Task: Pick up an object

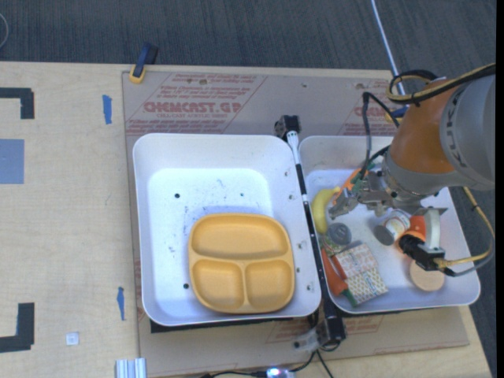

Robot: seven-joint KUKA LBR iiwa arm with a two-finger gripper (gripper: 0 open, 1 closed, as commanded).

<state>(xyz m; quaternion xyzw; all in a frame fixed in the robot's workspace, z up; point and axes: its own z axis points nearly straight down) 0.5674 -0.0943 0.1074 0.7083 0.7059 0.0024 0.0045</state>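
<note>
1. Two white bins side by side on bench: left bin (157,211), right bin (465,290).
2. Left bin holds a yellow divided tray (240,260), lying toward its near edge.
3. Arm (441,132) reaches over right bin; gripper (387,203) sits low among the clutter. Can't tell its grip state.
4. Right bin items: yellow banana-like piece (321,208) at left wall, grey disc (340,233), patterned box (361,272) near front, tan round disc (428,278), orange-and-white piece (413,228) just beside gripper.
</note>
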